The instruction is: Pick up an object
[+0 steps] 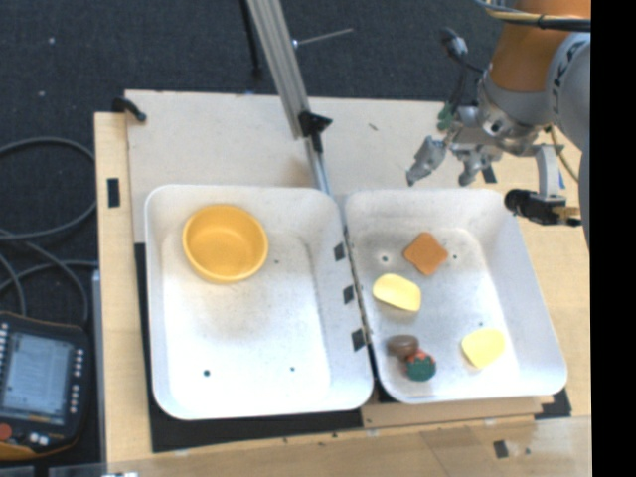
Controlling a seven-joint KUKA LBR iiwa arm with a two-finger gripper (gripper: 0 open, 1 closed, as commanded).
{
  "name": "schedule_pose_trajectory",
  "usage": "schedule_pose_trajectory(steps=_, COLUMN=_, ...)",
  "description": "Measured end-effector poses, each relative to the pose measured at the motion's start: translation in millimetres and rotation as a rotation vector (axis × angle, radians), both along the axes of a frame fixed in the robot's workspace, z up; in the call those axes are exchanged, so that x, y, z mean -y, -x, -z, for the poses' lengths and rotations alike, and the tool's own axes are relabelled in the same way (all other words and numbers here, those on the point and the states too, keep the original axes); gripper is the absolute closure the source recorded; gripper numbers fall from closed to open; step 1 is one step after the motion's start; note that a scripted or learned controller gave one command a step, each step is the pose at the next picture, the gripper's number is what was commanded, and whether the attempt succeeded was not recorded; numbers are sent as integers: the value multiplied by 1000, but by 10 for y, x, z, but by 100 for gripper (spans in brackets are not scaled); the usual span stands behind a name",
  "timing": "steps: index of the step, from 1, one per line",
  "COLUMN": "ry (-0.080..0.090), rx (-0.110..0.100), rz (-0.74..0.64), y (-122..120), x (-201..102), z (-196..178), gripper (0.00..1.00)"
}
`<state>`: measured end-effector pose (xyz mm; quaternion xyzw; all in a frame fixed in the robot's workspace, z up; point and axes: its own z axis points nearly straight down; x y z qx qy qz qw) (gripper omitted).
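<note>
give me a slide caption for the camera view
Gripper open above the right bin's far rim; yellow bowl in the left bin.

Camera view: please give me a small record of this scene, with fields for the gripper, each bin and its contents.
gripper: above the far rim of the right bin, fingers spread, holding nothing
left bin: yellow bowl in its far left corner
right bin: orange block, pale yellow piece, second yellow piece, brown lump touching a green and red object
</note>
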<state>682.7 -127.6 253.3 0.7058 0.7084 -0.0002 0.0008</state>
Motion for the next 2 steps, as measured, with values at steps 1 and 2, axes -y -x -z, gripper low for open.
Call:
schedule_pose_trajectory(steps=1, ry=2, rx=0, rz=0, y=1, x=6, z=-1, gripper=0)
schedule_pose_trajectory(steps=2, ry=1, rx=-6, rz=3, y=33, x=17, z=632, gripper=0)
